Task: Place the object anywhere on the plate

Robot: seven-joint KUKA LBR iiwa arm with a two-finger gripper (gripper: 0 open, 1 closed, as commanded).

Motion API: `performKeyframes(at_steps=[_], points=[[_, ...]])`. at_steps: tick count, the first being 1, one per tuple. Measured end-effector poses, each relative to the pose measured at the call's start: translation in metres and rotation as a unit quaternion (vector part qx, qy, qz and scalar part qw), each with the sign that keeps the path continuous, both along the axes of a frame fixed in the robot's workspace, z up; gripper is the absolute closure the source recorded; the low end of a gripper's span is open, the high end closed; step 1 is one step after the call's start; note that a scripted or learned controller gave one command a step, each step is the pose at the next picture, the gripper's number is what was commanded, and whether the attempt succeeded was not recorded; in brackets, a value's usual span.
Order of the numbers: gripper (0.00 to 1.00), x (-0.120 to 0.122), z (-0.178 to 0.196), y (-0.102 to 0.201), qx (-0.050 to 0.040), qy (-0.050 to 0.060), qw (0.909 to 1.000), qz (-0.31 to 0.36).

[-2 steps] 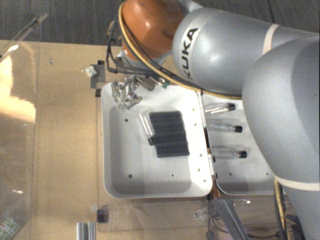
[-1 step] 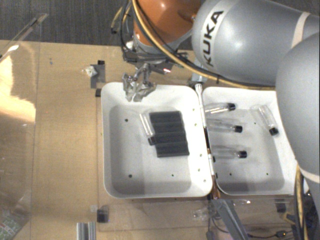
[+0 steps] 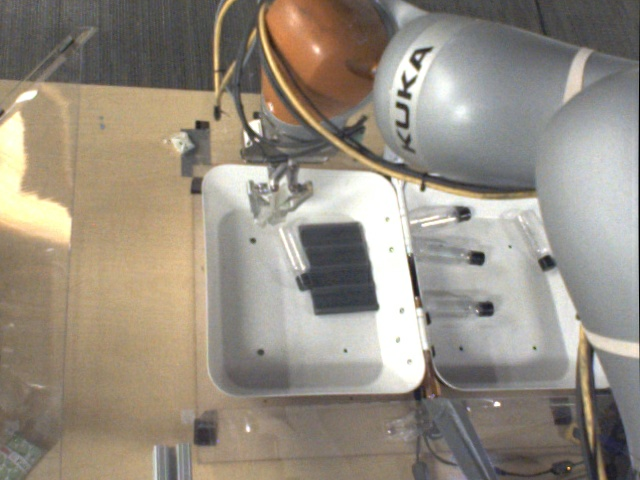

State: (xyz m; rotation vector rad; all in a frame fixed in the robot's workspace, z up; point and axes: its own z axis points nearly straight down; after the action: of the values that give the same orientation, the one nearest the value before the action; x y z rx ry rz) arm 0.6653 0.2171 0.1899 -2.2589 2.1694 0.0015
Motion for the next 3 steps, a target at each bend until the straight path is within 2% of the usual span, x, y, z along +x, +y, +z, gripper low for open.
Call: performKeyframes(at_steps=[1,2,3], points=[[1.00,0.003,-0.038,0.019,-0.0012,-0.001,0.9678,0.252],[1.00,-0.013,-0.090,0.019,-0.0027,-0.002,0.8133,0.582],[1.00,-0.012,0.019,0.019,-0.0038,-0.004,0.7909,0.612]])
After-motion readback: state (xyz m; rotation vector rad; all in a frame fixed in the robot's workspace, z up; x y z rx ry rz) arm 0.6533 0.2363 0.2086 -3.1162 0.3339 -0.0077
